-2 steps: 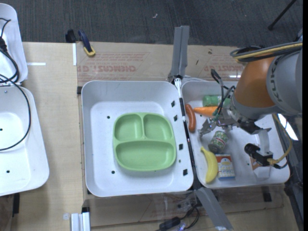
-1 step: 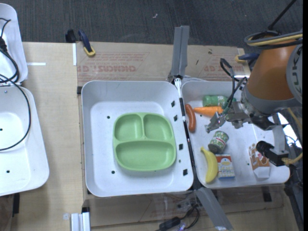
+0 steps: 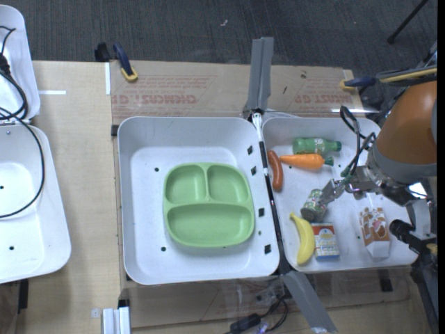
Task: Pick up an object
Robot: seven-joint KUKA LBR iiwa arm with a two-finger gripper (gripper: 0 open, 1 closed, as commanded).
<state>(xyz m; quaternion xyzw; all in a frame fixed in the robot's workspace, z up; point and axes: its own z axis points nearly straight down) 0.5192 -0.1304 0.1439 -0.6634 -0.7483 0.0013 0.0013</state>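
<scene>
1. The pincer (image 3: pixel 336 188) hangs low over the right bin (image 3: pixel 348 261), reaching in from the right below the arm's orange band (image 3: pixel 415 120); whether it is open or closed cannot be told.
2. Just beside the pincer's tip, to its lower left, lies a small crumpled can (image 3: pixel 314 204), close to touching; nothing shows between the fingers.
3. Below the pincer sit a small red and blue box (image 3: pixel 325 241) and, left of that, a banana (image 3: pixel 303 238).
4. Above it lie a carrot (image 3: pixel 304 161) and a green bottle (image 3: pixel 315 145); up and to the left is a red sausage (image 3: pixel 276 170).
5. To the pincer's lower right stands a small carton (image 3: pixel 374 231).
6. Well to the left, the other bin (image 3: pixel 132 207) holds a green divided plate (image 3: pixel 208 205).
</scene>
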